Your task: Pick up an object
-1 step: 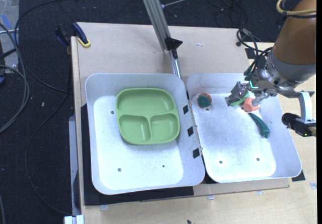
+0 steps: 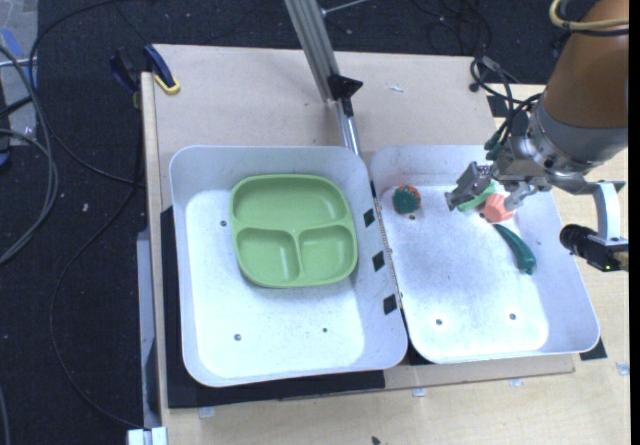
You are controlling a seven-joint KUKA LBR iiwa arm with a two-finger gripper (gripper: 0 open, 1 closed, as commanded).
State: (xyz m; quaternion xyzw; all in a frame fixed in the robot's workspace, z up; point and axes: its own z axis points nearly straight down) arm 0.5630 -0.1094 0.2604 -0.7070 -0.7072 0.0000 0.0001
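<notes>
Reaching in from the right, the grey arm with its orange band is hanging its two-finger gripper (image 2: 488, 195) over the right shallow white bin (image 2: 480, 328).

Its fingers are sitting around a small salmon-pink object (image 2: 497, 208), though a firm hold is unclear. A dark green elongated object (image 2: 517, 246) is lying just beside it, and a small green-and-red round object (image 2: 406, 199) is resting nearby. The pale green divided plastic tray (image 2: 295, 230) is lying in the left white bin (image 2: 210, 333).

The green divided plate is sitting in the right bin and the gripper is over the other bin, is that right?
Not quite. The camera view shows the green divided plate in the left bin; the gripper is over the right bin, the other one.
</notes>
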